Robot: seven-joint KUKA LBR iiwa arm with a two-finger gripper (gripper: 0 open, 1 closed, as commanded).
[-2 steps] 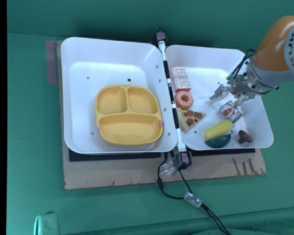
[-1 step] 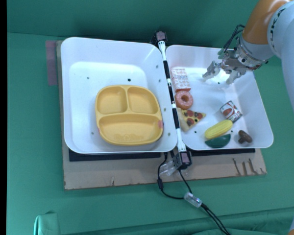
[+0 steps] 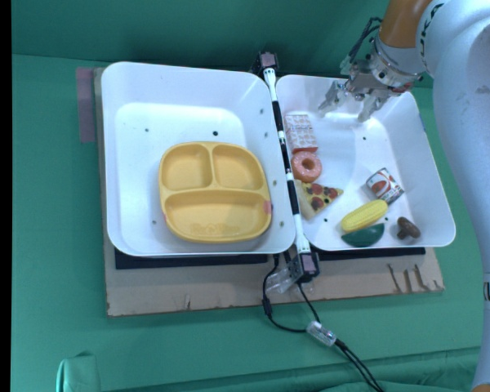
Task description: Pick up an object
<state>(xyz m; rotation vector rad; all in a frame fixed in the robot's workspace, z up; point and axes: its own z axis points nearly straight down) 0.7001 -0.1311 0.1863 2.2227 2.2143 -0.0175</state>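
Observation:
My gripper (image 3: pixel 348 107) hangs over the far edge of the right bin (image 3: pixel 419 149), fingers spread open with nothing between them. Below it in that bin lie a pink wafer-like block (image 3: pixel 299 130), a frosted donut (image 3: pixel 306 167), a pizza slice (image 3: pixel 318 198), a small red-and-white can (image 3: pixel 384 184), a yellow corn cob (image 3: pixel 363 216), a green wedge (image 3: pixel 363 236) and a brown mushroom-like piece (image 3: pixel 407 229). The nearest item, the wafer block, sits to the gripper's lower left.
The left bin (image 3: pixel 139 113) holds a yellow divided plate (image 3: pixel 215 193). A black-and-white bar (image 3: pixel 280 133) runs between the bins. Cables (image 3: pixel 310 321) trail off the front of the cardboard base. The arm's grey body (image 3: pixel 474 137) fills the right side.

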